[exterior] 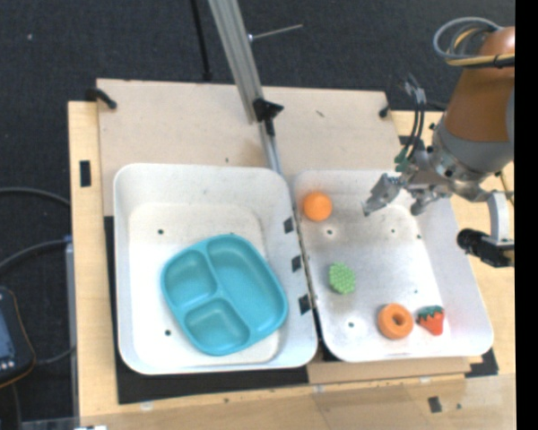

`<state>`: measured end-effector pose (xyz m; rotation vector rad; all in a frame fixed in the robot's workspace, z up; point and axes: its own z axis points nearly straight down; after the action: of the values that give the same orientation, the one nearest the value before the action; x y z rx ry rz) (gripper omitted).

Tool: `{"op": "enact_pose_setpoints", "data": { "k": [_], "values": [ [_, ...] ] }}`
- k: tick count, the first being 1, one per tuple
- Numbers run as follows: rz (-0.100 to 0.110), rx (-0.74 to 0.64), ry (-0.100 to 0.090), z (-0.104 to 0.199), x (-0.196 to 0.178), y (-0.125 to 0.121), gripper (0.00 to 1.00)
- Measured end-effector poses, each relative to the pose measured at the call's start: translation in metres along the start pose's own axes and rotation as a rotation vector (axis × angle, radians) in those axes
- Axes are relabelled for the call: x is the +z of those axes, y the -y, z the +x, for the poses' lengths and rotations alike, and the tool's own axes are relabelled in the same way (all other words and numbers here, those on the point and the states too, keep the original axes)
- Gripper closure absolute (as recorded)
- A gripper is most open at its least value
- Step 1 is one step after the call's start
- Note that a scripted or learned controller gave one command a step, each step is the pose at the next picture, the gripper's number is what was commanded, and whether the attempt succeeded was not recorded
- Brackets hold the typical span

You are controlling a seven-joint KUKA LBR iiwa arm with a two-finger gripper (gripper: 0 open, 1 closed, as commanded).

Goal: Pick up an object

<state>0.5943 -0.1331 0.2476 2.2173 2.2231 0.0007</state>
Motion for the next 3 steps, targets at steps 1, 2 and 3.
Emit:
{"op": "enact_pose_setpoints", "data": {
  "k": [1,2,3],
  "values": [
    [0.0,0.001,-0.001,0.0,0.0,0.0,0.0],
    [0.006,0.002,0.0,0.006,0.059,-0.005,0.0],
    [0.004,0.003,0.001,-0.001,0.103,-0.003,0.0]
  ]
}}
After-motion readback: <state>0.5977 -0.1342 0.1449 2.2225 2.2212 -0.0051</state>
